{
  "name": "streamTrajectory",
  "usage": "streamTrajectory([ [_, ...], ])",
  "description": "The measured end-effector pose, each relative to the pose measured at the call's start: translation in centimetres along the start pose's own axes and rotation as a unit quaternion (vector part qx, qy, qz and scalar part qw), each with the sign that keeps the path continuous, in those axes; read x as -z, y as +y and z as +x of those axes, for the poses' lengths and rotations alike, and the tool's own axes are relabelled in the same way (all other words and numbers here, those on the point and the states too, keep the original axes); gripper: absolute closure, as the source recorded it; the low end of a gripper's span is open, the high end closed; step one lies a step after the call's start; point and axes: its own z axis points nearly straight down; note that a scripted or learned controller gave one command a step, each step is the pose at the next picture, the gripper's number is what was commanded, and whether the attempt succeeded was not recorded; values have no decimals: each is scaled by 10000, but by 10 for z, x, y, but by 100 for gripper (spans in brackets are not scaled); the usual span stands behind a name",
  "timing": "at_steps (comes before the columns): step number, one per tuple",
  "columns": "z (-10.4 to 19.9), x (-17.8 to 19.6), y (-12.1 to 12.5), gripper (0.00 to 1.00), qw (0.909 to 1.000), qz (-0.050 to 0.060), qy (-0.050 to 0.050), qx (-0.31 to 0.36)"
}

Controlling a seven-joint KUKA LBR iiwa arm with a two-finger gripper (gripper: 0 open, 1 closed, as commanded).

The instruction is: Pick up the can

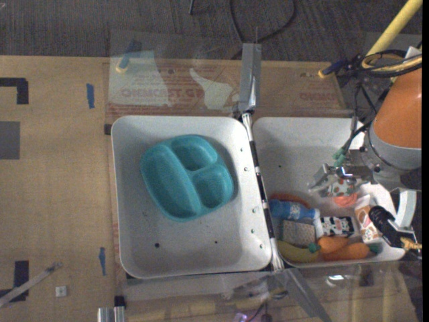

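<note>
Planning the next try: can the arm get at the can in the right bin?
Probably yes: the gripper hangs over the right bin beside its clutter, nothing between; the can itself is indistinct.

- Two white bins on the bench: the left bin at 9 o'clock, the right bin at 3 o'clock.
- One teal divided plate, with three compartments, in the left bin.
- One banana at 5 o'clock.
- One carrot, just beside the banana.
- One blue-and-white packet.
- Several more small items crowd the right bin's near edge; their exact number cannot be told.
</note>
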Motion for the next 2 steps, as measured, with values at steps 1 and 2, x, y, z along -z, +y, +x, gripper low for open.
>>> streamTrajectory([
  [1, -88, 50, 49, 0, 9973, -28, -14, -731],
  [2, -91, 60, 49, 100, 9972, -44, -20, -752],
])
